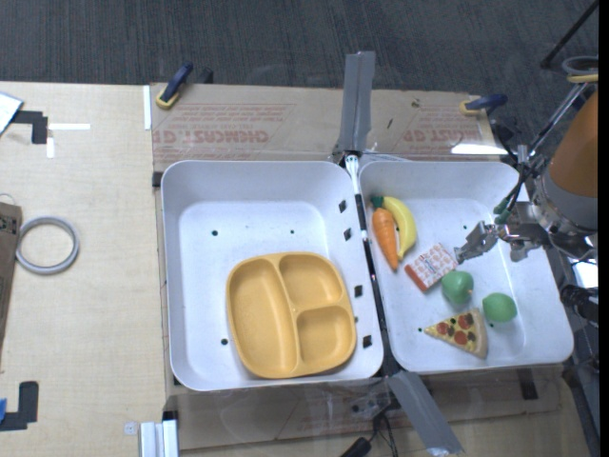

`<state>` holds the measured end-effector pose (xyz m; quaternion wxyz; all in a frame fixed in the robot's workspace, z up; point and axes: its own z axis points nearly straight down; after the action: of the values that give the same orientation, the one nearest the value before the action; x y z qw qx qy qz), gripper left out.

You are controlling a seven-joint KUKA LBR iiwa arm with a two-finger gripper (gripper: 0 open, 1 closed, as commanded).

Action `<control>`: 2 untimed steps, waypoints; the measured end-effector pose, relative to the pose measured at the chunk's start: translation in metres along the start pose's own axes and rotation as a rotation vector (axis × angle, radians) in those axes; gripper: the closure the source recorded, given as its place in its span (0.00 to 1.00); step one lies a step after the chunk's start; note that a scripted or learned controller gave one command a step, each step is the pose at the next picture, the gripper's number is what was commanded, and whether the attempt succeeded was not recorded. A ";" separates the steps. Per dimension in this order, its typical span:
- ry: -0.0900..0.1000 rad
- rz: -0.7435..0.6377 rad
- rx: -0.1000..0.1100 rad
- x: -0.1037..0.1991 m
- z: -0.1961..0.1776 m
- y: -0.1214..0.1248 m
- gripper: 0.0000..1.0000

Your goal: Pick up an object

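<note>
In the right bin point(533, 350) lie a banana point(403, 223), carrot point(385, 237), small snack box point(430, 266), two green balls point(458, 286) and a pizza slice point(460, 332). The gripper point(476, 243) hovers just right of the box; whether its jaws are spread I cannot tell. A yellow plate point(290, 314) sits in the left bin point(190, 255).

The arm point(579, 160) is cut off by the right edge, and the snack box point(430, 266) print is unreadable.

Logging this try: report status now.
Gripper above right white bin, fingers open, holding nothing. Small red-and-white carton nearest. Round green fruit crowds it.
</note>
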<state>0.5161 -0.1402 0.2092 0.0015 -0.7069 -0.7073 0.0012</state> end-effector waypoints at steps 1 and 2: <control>0.000 -0.053 -0.001 0.034 0.115 -0.009 0.00; -0.001 -0.050 -0.001 0.033 0.106 -0.009 1.00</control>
<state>0.5068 -0.1073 0.1031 0.0011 -0.6891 -0.7247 0.0011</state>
